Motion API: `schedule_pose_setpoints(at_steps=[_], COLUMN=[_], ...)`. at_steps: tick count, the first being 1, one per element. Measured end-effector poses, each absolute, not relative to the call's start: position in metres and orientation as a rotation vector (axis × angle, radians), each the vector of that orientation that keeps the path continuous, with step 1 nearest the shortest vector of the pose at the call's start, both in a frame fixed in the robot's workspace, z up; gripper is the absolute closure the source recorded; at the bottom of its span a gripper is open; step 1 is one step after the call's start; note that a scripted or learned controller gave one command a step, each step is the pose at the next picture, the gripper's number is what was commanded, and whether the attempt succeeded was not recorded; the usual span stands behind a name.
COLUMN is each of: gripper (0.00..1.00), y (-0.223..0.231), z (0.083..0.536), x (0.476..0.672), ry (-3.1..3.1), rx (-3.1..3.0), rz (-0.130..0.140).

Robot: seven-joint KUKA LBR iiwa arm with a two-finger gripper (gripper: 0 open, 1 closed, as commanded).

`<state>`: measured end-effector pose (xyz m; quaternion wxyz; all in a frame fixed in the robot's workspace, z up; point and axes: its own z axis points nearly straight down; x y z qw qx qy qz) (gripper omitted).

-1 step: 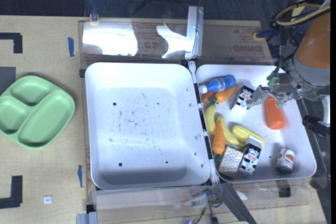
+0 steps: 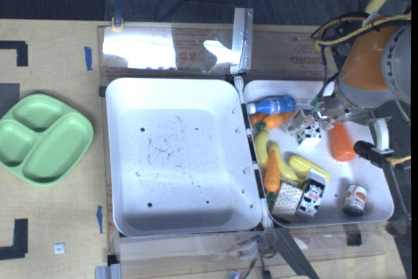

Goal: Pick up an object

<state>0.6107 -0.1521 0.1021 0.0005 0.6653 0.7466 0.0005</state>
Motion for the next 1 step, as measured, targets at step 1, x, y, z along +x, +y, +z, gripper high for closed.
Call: schedule_pose_setpoints(at_steps=[1], gripper=[1.00], y=[-0.1532], z=[0.1115], x=[0.6112], ry=[2.341], rx=[2.091], rz=[0.004])
